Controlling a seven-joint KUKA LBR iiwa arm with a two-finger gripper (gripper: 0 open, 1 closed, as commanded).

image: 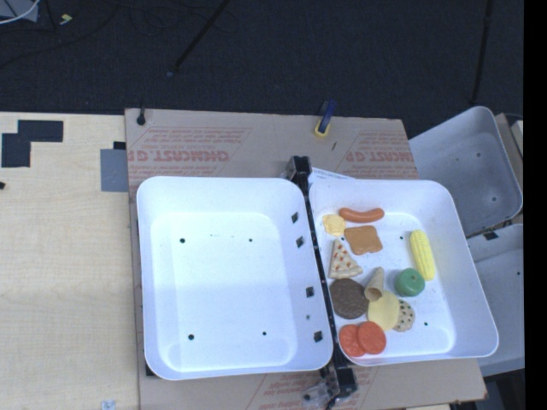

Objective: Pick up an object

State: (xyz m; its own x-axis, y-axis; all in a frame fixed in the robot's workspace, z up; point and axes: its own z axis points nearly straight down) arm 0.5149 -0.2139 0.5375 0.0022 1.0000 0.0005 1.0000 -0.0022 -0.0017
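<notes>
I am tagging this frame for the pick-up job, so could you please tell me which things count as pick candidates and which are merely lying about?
Candidates, all in the right bin:
sausage
toast
corn cob
pizza slice
brown patty
green piece
tomato slices

Lying about:
left bin
blue-yellow clamp

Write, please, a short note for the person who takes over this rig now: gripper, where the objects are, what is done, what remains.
Gripper: nothing to report from the camera view.
Objects: all toy food lies in the right bin: sausage, toast, corn cob, pizza slice, brown patty, green round piece, tomato slices, cookie, and a few small yellow pieces.
Left bin: bare white floor.
Done: no pick visible.
Left: pick up one object; the corn cob lies apart from the others and looks easiest.
</notes>
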